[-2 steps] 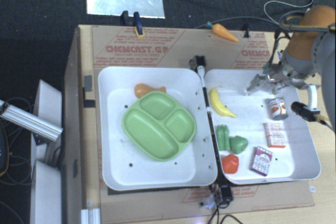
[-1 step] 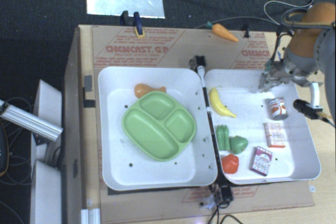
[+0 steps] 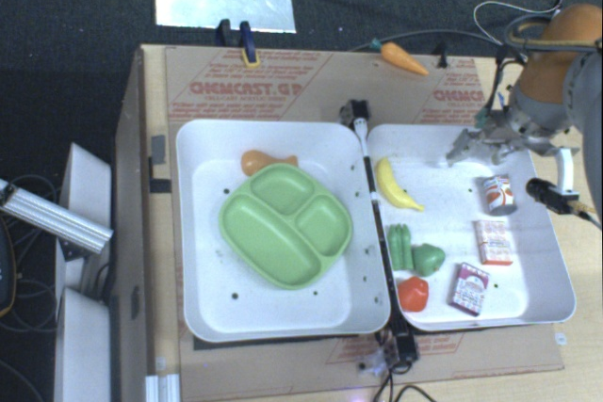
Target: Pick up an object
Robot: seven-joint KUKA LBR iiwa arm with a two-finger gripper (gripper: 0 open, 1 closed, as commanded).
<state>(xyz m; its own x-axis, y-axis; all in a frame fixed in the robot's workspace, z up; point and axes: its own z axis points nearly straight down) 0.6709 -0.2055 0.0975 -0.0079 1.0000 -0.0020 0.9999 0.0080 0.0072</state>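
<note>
While the gripper (image 3: 468, 149) is hovering over the right bin (image 3: 546, 297), its fingers are looking spread and pinching nothing. The can (image 3: 497, 194) is sitting just below it; it is looking light, stiff and slippery, so grabbing its round sides seems best.

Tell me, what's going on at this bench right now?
A robot arm reaches in over the right bin, its gripper near the far edge with nothing seen between its fingers. Below lie a banana, a can, two small boxes and some toy vegetables. The left bin holds a green divided plate.
</note>
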